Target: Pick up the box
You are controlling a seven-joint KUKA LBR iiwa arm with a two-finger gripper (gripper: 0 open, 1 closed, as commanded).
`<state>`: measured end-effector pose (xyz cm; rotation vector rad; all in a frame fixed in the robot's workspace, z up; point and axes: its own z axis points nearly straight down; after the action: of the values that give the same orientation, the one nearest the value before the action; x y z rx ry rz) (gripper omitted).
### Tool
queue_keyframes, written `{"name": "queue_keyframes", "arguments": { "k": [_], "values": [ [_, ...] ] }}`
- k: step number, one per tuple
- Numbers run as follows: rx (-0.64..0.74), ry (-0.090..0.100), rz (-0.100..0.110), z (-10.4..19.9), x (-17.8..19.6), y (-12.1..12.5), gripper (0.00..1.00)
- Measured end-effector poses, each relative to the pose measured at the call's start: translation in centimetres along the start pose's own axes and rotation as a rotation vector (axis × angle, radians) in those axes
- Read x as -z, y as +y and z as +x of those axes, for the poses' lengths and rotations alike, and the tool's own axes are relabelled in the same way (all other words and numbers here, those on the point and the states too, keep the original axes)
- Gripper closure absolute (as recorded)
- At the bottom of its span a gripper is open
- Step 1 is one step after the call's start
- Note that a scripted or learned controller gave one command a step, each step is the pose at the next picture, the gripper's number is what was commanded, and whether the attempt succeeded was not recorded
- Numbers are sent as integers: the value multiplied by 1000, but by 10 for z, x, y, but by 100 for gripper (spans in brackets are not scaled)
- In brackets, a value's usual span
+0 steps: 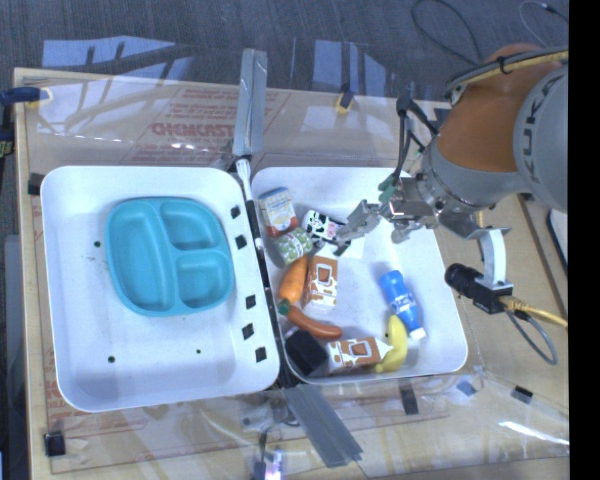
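Hovering over the right bin [432, 193] near its far edge, gripper [358, 220] with fingers spread and nothing in them, box [322, 282] lying mid-bin just beside a carrot [294, 280], blue bottle [401, 301] toward the right edge, teal tray [170, 254] in the left bin [70, 193]

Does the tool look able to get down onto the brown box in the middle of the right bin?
Probably yes: the tool hangs just above-right of the box, whose top is uncovered, though the carrot crowds its left side.
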<state>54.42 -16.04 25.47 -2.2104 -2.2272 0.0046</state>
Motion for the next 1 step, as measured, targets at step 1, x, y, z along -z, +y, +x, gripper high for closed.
{"name": "queue_keyframes", "arguments": {
  "k": [1],
  "values": [
    [-108,-2,-12,-5,-136,45,0]
  ]
}}
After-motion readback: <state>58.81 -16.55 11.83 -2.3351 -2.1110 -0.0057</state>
